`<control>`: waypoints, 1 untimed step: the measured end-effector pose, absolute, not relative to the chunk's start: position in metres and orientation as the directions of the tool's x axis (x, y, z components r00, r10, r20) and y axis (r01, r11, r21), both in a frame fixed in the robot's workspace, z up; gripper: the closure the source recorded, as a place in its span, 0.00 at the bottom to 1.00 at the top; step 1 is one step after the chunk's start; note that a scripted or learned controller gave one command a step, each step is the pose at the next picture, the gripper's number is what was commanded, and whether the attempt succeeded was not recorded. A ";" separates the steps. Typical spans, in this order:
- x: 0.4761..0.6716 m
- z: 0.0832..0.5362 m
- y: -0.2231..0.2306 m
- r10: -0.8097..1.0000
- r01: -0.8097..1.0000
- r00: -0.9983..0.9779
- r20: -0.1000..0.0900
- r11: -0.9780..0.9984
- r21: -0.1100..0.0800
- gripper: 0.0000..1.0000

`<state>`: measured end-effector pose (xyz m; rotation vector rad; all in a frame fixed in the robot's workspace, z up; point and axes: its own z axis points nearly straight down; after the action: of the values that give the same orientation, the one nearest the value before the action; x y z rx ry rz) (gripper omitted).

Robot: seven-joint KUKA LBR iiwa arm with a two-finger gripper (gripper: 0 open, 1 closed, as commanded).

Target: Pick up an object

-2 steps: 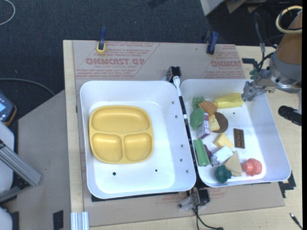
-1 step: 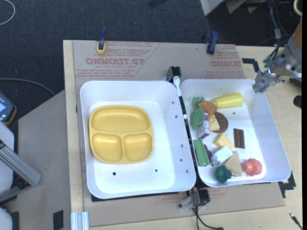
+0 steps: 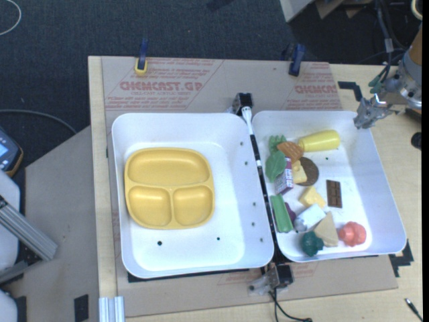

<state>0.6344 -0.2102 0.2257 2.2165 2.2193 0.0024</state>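
Camera view, from above at a slant, takes in a pale wooden worktop [image 3: 100,180] carrying a cardboard sheet [image 3: 221,82] printed in red with lettering that reads roughly "CHEMCAST GP", once behind each bin; the smaller print is too blurred to read. Two clamps hold the sheet at its far edge, a blue and yellow clamp [image 3: 141,59] on the left and a dark blue clamp [image 3: 295,59] on the right. On the sheet sit two shallow white bins touching along a shared edge. The left bin [image 3: 127,247] holds a yellow divided plate [image 3: 169,186] with three compartments. The right bin [image 3: 382,193] holds a heap of toy food: a yellow cylinder [image 3: 320,140] near the far wall, green leafy pieces [image 3: 275,163] beside the divider, a brown round piece [image 3: 307,170], a dark brown bar [image 3: 334,193], a yellow wedge [image 3: 312,196], a green stick [image 3: 280,213], a white block [image 3: 312,215], a tan wedge [image 3: 328,230], a dark green lump [image 3: 311,245] and a red-orange round piece [image 3: 352,233] near the front wall. The gripper [image 3: 366,116] hangs over the far right corner of the right bin, well apart from the heap; nothing lies between its fingers, though whether they stand wide or narrow cannot be told. Dark carpet [image 3: 67,19] surrounds the worktop, with a white cable [image 3: 10,15] looped at far left.
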 end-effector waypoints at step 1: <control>0.630 0.219 -0.164 1.000 1.000 -0.005 0.002 0.005 -0.002 1.00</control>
<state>0.6297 -0.1644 0.2187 2.2183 2.2288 0.0001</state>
